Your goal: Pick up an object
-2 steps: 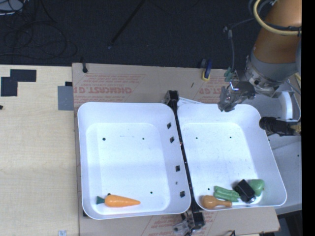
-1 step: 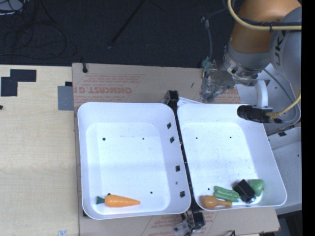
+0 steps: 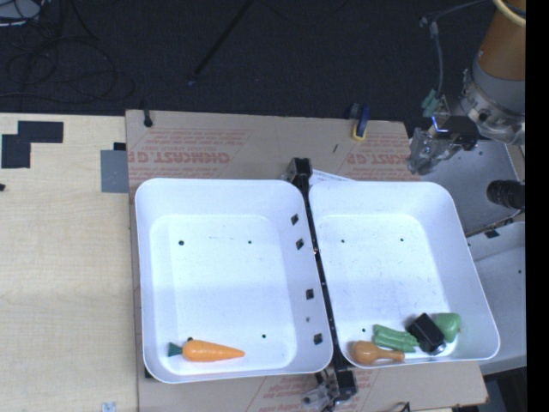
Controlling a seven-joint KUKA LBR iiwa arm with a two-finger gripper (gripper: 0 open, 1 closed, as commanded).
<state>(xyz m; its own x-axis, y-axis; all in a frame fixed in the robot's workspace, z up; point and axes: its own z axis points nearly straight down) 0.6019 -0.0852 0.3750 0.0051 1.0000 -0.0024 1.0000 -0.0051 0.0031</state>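
Carrot (image 3: pixel 212 350) lies on its side in the left bin (image 3: pixel 163 197), down by the near wall, all by itself. It is orange with a small green top that points to the left.

The right bin (image 3: pixel 446 197) has a little pile in its near corner. In it are a yellowish pear-like toy (image 3: pixel 374 354), a green pod (image 3: pixel 393 337), a black block (image 3: pixel 425 332) and a green lump (image 3: pixel 448 323). They touch each other and lie close against the wall.

The gripper (image 3: pixel 426 151) is up by the far right side, just past the far rim of the right bin. It is well apart from every toy. It looks small and dark here, so I cannot tell how wide it is, and I see no toy in it.

What can go wrong? The pile is the hard spot. If the gripper comes down there, it may hit two toys at once and push them apart, or pinch just an edge so the toy slips out. The wall is so near that one side may bump the rim.

The carrot looks like the easier pick, but it is round and smooth. A grab at the thin tip may make it roll or squirt away. It is also the farthest from the arm, so it needs a long reach across both bins.
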